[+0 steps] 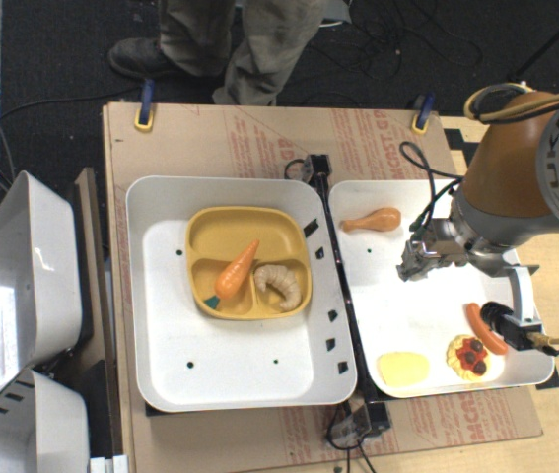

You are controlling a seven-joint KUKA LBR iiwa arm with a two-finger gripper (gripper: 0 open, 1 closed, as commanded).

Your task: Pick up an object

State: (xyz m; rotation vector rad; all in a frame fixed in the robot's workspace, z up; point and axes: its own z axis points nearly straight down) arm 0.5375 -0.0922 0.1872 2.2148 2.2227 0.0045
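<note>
Gripper [415, 267] over the right bin [383, 308]; grasp state impossible to tell. Drumstick [372, 222] just up-left, yellow disc [402, 368] below, sausage [484, 327] down-right.

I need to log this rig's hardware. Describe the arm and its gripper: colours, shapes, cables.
The arm is bulky and rounded, with a grey shell and a broad orange band above the wrist. Black cables loop from the wrist area toward the gripper, a small, dark metallic assembly with grey and black parts. Its jaws are too small to describe here.

dark floor [52, 37] | cables [427, 28] | person's legs [240, 28] | plywood bench [230, 131]
</note>
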